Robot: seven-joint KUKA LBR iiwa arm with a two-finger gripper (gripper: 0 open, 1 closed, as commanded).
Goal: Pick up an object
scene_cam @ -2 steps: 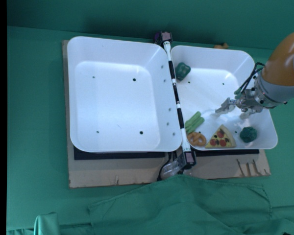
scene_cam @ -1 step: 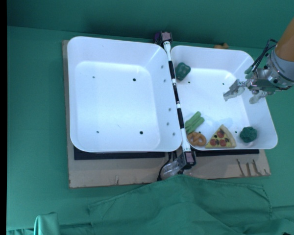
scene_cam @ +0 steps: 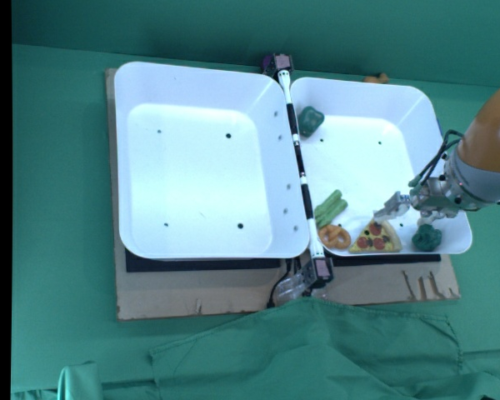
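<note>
A bench draped in green cloth is seen from above at a slant, with two shallow white bins set side by side on a cardboard sheet. The left bin (scene_cam: 200,165) holds no objects. The right bin (scene_cam: 375,115) holds five small toy foods. A dark green pepper (scene_cam: 310,120) lies at about ten o'clock in this bin, against the dividing edge. Green bean pods (scene_cam: 329,207), a pretzel (scene_cam: 336,237) and a pizza slice (scene_cam: 377,237) are clustered at about seven to six o'clock, near the front wall. A green broccoli piece (scene_cam: 427,238) sits at about five o'clock, in the front right corner.

The arm enters from three o'clock, its orange band visible above the wrist. The gripper (scene_cam: 397,205) is held low at about five o'clock in the right bin, just above the pizza slice and beside the broccoli piece. Its fingers appear slightly spread, and nothing is seen pinched between them.

The step in hand is judged to be the approach. It would be done well if one object were chosen clearly, most likely the pizza slice, the fingers were centred over it, and the neighbouring pretzel and the bin wall were avoided during descent.
</note>
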